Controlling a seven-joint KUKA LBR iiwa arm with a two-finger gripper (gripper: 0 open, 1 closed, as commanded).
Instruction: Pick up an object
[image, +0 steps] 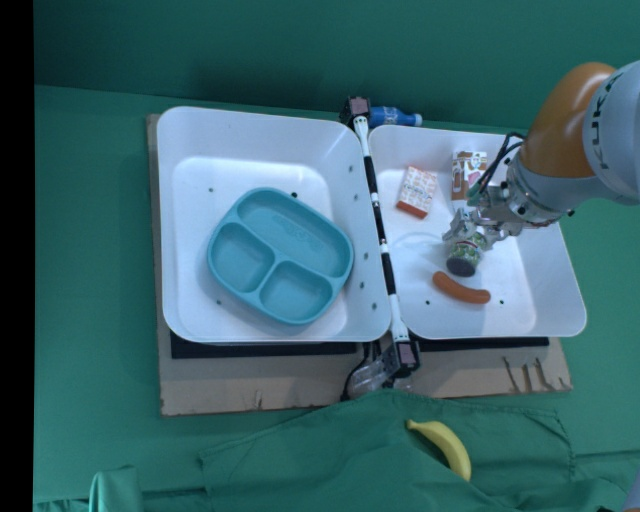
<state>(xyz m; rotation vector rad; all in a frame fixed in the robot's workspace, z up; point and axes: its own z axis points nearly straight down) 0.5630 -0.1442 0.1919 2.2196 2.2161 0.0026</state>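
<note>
On the bench (100, 250), two shallow white bins sit side by side upon a brown cardboard sheet (250, 395), with green cloth all around. Left bin (200, 145): one teal divided plate (280, 256) with three compartments, lying flat near the bin's middle, turned at an angle to the bin walls. Right bin (545, 290): four items noted. An orange-and-white carton (417, 191) lies toward the upper left of the bin floor. A small printed packet (466, 172) lies near the bin's far wall, just beside the arm. A sausage (461, 288) lies on the floor toward the near side, apart from the walls. A small cup-like container (465, 255) with a dark base and a patterned side sits just above the sausage, close to it; whether they touch cannot be judged.

Arm enters from the right, orange band uppermost. The pincer (478, 228) is low over the right bin, directly at the top of the cup-like container; whether it is released or clenched cannot be told, nor whether the container is grasped.

Outside the bins: a blue bottle (392, 117) lies at the far end of the seam between the bins, and a yellow banana (445, 446) rests on the green cloth at the near side
</note>
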